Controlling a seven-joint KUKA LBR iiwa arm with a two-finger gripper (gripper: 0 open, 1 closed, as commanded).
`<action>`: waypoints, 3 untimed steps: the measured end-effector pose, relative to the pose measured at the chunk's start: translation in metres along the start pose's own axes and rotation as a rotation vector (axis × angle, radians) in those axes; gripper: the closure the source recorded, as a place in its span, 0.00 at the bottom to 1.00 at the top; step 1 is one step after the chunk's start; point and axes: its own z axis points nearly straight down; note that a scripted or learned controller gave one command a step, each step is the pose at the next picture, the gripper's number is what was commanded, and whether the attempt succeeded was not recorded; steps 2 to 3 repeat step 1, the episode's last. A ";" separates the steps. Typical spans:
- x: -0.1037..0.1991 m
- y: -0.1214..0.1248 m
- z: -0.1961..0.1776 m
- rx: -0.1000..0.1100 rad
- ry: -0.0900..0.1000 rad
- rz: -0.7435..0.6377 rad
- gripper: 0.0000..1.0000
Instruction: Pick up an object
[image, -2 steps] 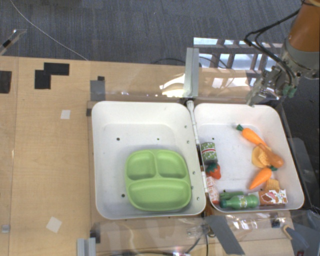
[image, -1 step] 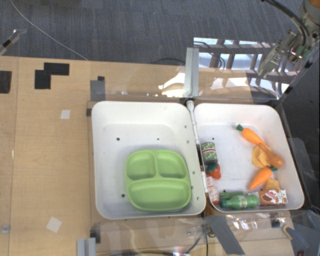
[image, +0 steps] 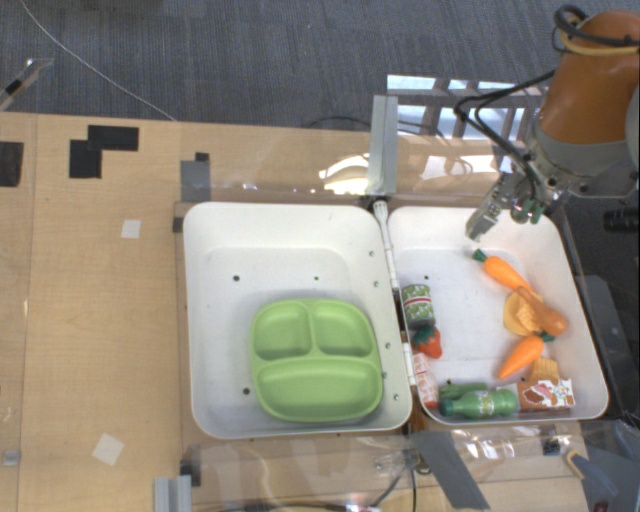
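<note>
While the grey two-finger gripper (image: 482, 226) hangs over the upper part of the right white bin (image: 455, 262), whether it is wide or narrow cannot be told; nothing shows in it. Just below it lies an orange plastic carrot with a green top (image: 502, 271). A green bottle (image: 479, 402) lies along the bin's lower edge. The green divided plastic plate (image: 316, 359) sits in the left white bin (image: 220, 300).

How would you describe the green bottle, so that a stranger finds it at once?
Look in the right bin, along its near edge. The green bottle lies there on its side, beside a small carton. It is that bin's only all-green thing; the carrots are orange.
</note>
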 end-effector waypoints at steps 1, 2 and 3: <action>0.024 0.064 -0.100 -0.014 -0.019 0.073 1.00; 0.024 0.064 -0.100 -0.014 -0.019 0.073 1.00; 0.024 0.064 -0.100 -0.014 -0.019 0.073 1.00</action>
